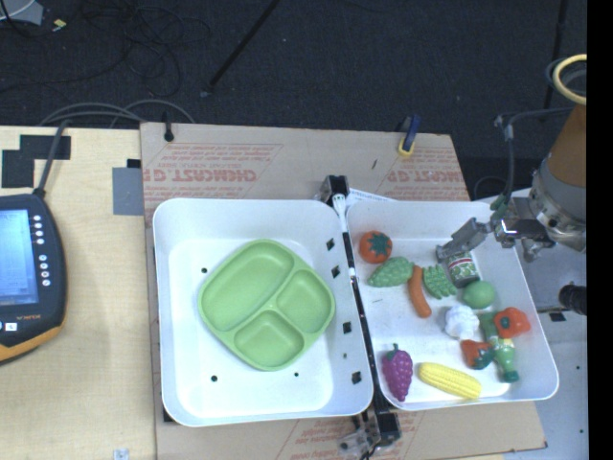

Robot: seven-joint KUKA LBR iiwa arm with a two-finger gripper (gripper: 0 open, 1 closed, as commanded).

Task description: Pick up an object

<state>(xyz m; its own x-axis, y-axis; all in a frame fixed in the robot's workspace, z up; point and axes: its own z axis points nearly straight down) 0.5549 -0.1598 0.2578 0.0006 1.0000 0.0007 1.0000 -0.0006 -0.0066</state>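
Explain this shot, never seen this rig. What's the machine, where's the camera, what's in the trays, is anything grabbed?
One fixed camera looks down at a slant on a bench with two white bins. The arm comes in from the right; it is grey with an orange band. Its gripper hangs over the right bin, by a small jar. I cannot tell whether it holds anything.

The left bin holds a green divided plate. The right bin holds toy food: a tomato, a carrot, grapes, corn, some greens and more pieces bunched at the right. A handheld controller lies on the bench at far left.
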